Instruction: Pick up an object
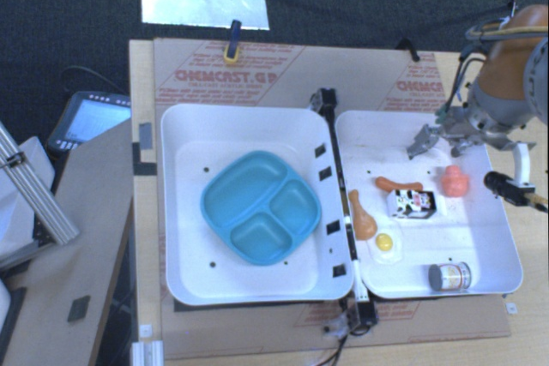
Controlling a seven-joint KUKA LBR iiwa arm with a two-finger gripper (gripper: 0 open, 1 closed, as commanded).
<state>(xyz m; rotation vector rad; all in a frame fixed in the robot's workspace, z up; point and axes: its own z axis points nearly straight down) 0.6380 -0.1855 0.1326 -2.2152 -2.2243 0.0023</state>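
In the camera view my gripper (439, 145) hangs over the back of the right bin (377, 137), its fingers spread open with nothing between them. Just in front of it lie a pink toy (455, 182), an orange sausage (399, 183) and a black-and-white carton (413, 203). Nearer the divider rest an orange drumstick-shaped piece (364, 219) and a fried-egg toy (386, 243). On its side at the bin's front right lies a grey can (450, 276).
The left bin (189, 150) holds a blue three-compartment plate (261, 207). A black clip rail (330, 176) runs between the two bins. The arm's grey and orange wrist (510, 73) stands over the right bin's far right corner.
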